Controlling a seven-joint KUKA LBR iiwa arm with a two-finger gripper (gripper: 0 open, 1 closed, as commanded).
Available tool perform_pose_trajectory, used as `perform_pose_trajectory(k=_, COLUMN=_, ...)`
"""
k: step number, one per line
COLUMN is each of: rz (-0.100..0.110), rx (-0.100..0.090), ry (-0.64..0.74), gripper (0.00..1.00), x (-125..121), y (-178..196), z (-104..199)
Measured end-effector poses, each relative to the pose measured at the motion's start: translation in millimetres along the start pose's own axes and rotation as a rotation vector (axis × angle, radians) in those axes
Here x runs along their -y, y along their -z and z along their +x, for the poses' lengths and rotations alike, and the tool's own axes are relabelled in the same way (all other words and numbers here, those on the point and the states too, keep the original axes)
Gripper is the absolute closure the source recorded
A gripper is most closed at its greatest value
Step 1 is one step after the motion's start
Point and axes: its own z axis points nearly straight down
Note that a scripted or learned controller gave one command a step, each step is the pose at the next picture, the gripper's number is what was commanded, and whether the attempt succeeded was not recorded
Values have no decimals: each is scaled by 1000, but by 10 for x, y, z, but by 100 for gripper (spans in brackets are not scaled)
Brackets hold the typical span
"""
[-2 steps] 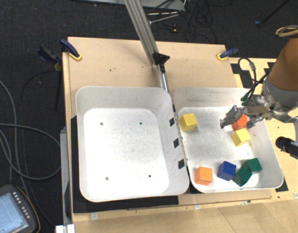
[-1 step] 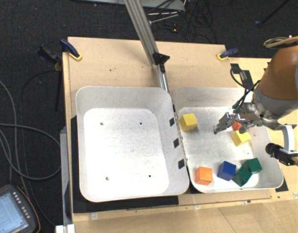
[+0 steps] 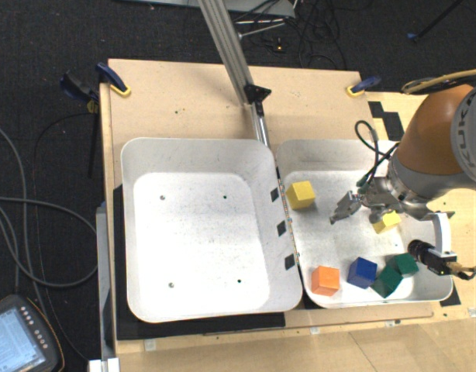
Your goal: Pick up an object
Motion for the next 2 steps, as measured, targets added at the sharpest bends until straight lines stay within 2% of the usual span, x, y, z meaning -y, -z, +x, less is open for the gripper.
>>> perform_pose_trajectory(k=1, rz=-6, rx=1, ry=0, gripper=100, x=-10, y=129, z=-8)
perform_pose_trajectory(k=2, rz=-12, rx=3, ry=3, gripper=100, x=14, y=754, z=-29)
